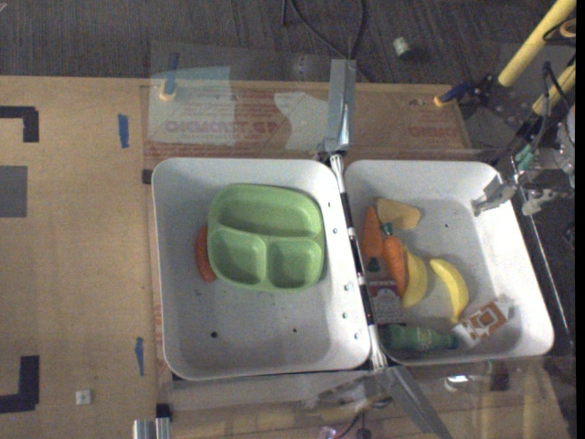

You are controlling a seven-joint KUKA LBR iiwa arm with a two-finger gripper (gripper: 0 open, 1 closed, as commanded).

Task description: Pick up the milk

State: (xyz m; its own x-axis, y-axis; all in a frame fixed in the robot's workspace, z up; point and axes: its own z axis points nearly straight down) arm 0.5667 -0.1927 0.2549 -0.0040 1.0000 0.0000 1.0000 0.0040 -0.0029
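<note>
The milk carton (482,322) lies tilted in the right bin (457,186) corner, light and stiff; grip its flat sides. Whether the fingers (494,195) are released, I cannot tell

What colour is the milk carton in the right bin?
Mostly white with an orange-brown panel, seen in the camera view: the milk carton lies near the right bin's front right corner.

The milk (483,322) I'm after is a small carton, white with an orange-brown printed panel. It lies tipped on its side, set at a slant, in the near right corner of the right bin (457,181). Its white end sits just beside the tip of the banana (452,286) and the green bottle's (416,338) neck.
</note>
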